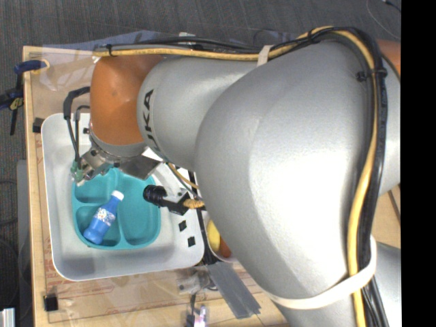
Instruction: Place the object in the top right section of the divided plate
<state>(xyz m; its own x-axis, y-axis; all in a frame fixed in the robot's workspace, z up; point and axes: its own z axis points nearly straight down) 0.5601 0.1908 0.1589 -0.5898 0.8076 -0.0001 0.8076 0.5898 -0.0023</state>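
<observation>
Right now my arm (272,148) covers my gripper, so I cannot tell its state; a blue bottle (102,218) lies in the teal divided plate (139,223), inside the left white bin (58,182).

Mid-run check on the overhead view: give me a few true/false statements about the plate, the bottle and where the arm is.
1. The divided plate is teal. True.
2. The plate sits in the left bin. True.
3. A blue bottle with a white cap lies on the plate. True.
4. The bottle stands upright on the bench outside the bins. False: it lies tilted in a lower left section of the plate.
5. The arm is clear of the bins. False: it reaches over them, its orange band above the plate's upper edge.
6. The plate is red. False: teal.
</observation>
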